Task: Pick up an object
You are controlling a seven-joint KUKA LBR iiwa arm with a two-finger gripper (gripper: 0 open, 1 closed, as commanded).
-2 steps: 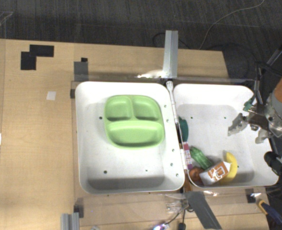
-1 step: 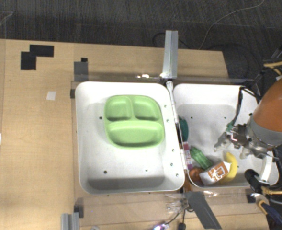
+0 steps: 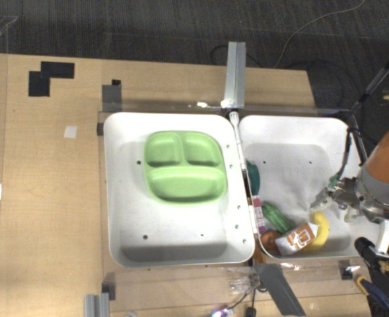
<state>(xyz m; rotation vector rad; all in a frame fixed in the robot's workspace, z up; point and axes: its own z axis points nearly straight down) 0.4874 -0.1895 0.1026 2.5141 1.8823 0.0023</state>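
Note:
The right bin (image 3: 293,144) holds a pile of objects in its near left corner. A yellow banana (image 3: 321,229) lies beside a white carton with an orange label (image 3: 296,238). A green vegetable-like piece (image 3: 277,216) and a brown round item (image 3: 267,241) sit left of the carton. A dark teal item (image 3: 252,176) leans against the divider. My gripper (image 3: 333,197) hangs at the bin's right side, just above and to the right of the banana, with nothing visibly held. The arm's orange band (image 3: 387,158) is at the right edge.
The left bin (image 3: 125,177) holds a green divided plate (image 3: 183,165). A metal post (image 3: 235,74) stands behind the divider between the bins. Cables (image 3: 348,150) run along the right bin's right wall. Wooden bench (image 3: 42,197) lies to the left.

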